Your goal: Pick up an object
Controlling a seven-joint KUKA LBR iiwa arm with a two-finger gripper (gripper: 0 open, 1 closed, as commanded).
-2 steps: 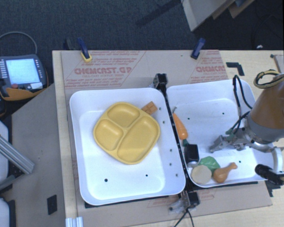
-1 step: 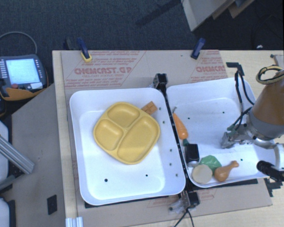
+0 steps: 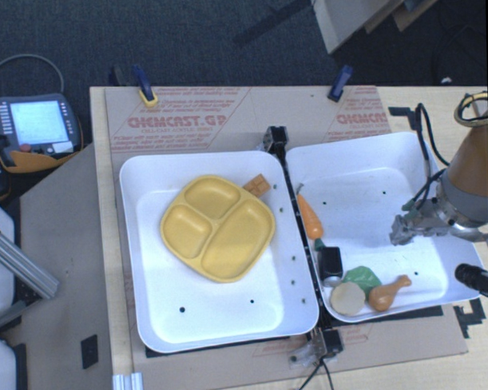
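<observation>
Arm enters from right, wrist low over right bin (image 3: 363, 158); pincer (image 3: 407, 228) state cannot be determined, its body cut off by the frame edge

Place: you are looking at a robotics lab.
Signs: teach pendant (image 3: 35, 129) at the left, clamps (image 3: 147, 90) on the desk (image 3: 225, 111), white bins (image 3: 224, 311), trailing cables (image 3: 426, 144).
</observation>
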